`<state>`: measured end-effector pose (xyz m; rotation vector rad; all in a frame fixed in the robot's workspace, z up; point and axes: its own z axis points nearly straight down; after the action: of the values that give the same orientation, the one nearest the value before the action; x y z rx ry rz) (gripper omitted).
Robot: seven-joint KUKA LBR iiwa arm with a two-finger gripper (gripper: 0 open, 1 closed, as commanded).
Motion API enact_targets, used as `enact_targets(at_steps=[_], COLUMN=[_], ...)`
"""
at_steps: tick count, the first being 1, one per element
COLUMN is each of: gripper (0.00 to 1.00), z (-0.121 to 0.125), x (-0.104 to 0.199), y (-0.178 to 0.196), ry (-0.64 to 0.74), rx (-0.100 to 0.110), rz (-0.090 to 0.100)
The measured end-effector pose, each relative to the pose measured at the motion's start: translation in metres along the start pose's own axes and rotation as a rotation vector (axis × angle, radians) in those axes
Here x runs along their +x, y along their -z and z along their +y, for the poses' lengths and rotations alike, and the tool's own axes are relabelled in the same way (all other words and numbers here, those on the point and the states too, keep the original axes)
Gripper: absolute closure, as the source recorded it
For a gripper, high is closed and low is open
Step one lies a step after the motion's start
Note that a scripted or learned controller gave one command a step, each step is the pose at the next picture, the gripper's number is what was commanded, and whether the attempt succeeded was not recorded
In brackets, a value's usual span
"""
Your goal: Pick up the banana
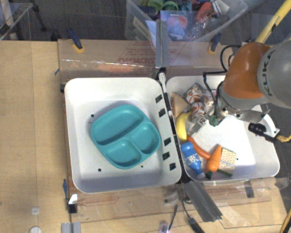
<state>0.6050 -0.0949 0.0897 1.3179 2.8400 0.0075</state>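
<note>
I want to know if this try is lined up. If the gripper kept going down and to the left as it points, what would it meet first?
Most likely the banana, lying just beyond the gripper by the right bin's left wall. Depth is unclear from this slanted view.

Bright even overhead light, soft shadows, mild glare on white bins (77, 130), slight blur.

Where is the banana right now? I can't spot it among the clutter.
The banana lies in the right bin, against its left wall, above the blue toy and beside the gripper.
</note>
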Motion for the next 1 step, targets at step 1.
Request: enact_targets(at_steps=[1], gripper=[0.0], z=[-0.0054], x=[0.0029], y=[0.0002], ry=[-0.013], rx=[-0.001], rz=[0.0])
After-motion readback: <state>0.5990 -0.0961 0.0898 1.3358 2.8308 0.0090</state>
